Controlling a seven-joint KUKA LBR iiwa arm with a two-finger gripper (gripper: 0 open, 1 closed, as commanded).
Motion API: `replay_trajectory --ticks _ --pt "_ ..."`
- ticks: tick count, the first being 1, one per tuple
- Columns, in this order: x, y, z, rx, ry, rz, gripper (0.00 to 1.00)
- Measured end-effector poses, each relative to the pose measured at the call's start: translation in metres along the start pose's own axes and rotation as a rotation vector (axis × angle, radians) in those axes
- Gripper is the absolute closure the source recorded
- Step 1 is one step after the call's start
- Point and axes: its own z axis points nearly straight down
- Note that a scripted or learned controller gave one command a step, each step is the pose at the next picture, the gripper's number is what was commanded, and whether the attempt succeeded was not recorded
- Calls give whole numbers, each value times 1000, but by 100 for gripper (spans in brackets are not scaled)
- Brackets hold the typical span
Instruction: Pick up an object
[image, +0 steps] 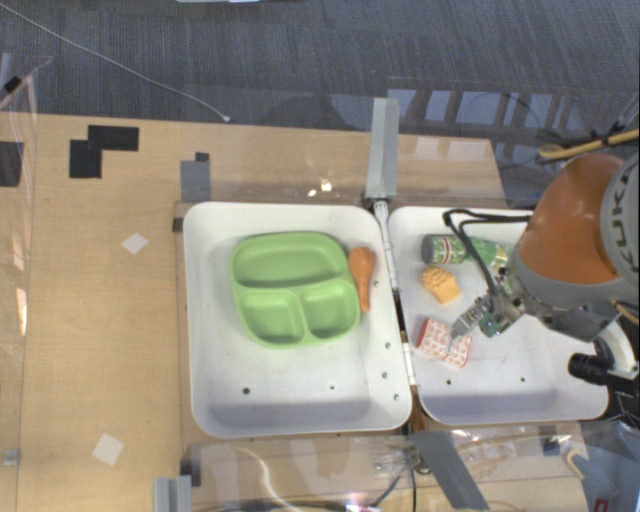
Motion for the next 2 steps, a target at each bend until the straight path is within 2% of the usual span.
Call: replay_trajectory --ticks 1,2 --pt "39 18 3 7 3 411 100" --pt "106 63 3 10 3 695 100"
